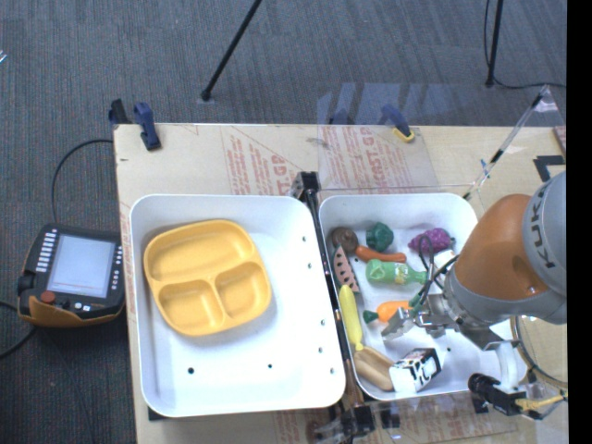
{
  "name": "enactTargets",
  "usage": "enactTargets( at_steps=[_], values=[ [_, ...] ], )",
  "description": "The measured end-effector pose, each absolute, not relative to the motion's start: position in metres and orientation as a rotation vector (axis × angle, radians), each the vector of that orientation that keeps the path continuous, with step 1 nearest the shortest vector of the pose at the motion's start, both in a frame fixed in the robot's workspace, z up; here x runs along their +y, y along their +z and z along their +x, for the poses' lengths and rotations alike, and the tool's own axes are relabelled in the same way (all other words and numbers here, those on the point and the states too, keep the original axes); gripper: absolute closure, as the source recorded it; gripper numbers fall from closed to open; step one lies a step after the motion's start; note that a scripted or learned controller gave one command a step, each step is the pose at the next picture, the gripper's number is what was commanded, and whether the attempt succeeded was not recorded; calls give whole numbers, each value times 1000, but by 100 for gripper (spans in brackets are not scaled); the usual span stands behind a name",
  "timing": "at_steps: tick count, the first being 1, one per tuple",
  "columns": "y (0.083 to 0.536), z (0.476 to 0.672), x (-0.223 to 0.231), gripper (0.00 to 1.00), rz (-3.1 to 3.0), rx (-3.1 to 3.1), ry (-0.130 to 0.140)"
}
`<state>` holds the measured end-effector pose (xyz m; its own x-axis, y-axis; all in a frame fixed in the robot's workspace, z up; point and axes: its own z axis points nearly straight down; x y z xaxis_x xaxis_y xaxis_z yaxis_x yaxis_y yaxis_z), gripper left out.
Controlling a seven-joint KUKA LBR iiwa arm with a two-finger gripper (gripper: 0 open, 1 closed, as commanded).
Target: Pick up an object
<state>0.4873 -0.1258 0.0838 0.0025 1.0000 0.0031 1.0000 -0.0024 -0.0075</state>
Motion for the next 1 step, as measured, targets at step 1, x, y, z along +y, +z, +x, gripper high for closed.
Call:
enactTargets(
  at_steps=[1],
  values=[
    [89,485,-128,100,-2226,-2191,10]
  ],
)
